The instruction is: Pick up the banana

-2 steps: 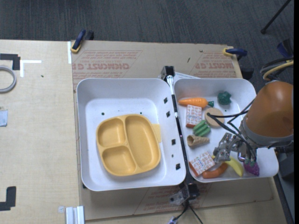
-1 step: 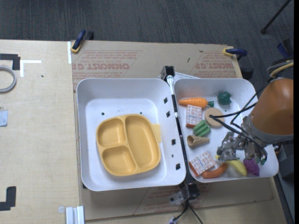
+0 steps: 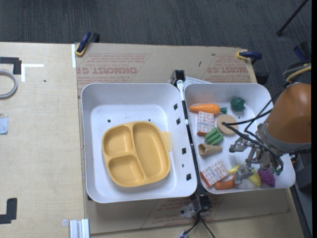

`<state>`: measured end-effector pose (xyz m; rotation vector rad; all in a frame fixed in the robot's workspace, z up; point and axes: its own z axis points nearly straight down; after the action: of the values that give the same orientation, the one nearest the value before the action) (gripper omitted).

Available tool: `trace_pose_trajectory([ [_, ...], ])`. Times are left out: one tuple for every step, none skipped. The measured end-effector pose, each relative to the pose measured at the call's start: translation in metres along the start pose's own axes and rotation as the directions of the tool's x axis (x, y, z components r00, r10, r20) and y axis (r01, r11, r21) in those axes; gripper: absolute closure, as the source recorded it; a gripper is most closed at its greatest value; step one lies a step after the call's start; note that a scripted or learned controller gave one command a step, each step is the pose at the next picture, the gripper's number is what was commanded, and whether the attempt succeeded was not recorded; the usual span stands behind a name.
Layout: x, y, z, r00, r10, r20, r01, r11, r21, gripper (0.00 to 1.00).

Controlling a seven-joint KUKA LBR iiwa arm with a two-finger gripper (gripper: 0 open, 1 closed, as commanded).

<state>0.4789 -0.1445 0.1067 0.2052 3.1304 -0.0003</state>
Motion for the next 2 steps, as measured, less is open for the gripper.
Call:
trace_pose_trajectory([
  [-0.015,-0.016,0.012,0.993,-0.115,-0.009,0.115,0.993,-0.003,0.0],
  [-0.111,-0.018,-0.056,0.987,0.161,0.001,-0.161,0.987,0.0,0.0],
])
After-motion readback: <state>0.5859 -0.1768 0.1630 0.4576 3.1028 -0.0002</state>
